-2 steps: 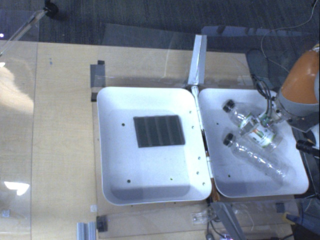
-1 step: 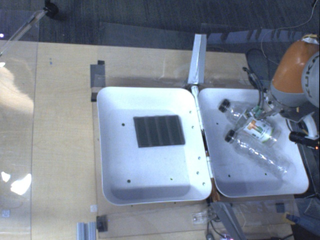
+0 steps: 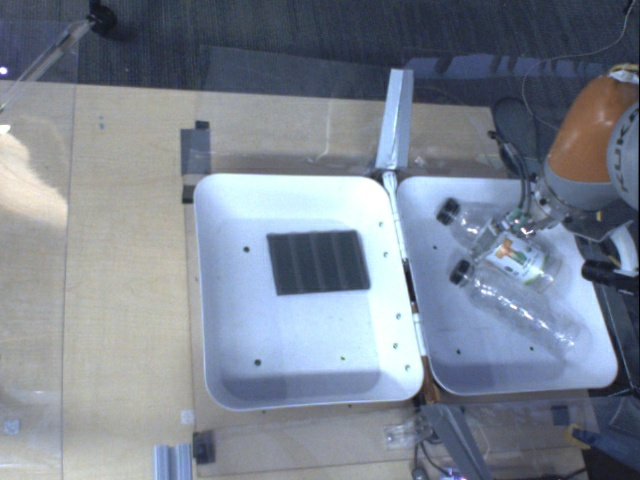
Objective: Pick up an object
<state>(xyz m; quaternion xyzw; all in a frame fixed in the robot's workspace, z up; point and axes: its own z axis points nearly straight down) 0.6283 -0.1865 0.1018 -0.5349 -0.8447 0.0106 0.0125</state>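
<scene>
Two clear bottles [image 3: 510, 288] lie in right bin [image 3: 600, 368]; tool [image 3: 510, 230] sits over them, grip state unclear; dark mat [image 3: 318, 262] in left bin [image 3: 230, 368].

bottles [image 3: 515, 293]: clear glossy plastic | bins [image 3: 300, 388]: smooth white plastic | bench [image 3: 110, 298]: pale wood

bottle label [image 3: 516, 257] orange and green, print too small to read

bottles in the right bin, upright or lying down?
Lying down. Both clear plastic bottles rest on their sides in the right bin, dark caps pointing left. The tool is over them.
</scene>
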